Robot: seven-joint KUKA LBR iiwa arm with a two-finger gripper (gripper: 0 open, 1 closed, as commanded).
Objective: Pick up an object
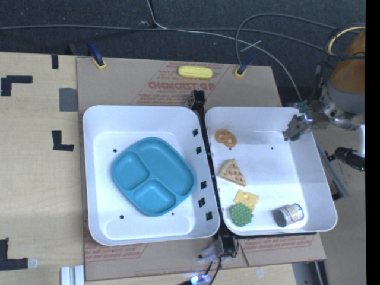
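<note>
Claw (293, 129) hovers at the right bin's (309, 159) 2 o'clock rim, finger state indeterminate, gripping nothing. My candidate, the small can (289, 214), lies at 5 o'clock for unobstructed access.

The arm (347, 82) is cut off by the frame's right side, so just its wrist and orange band appear. The gripper (295, 129), over the right bin's (309, 177) upper right rim, is small and dark; how its fingertips stand cannot be told. The small metallic can's (289, 214) label is too tiny to read. The red print on the cardboard (172, 85) is partly covered by the bins.
</note>
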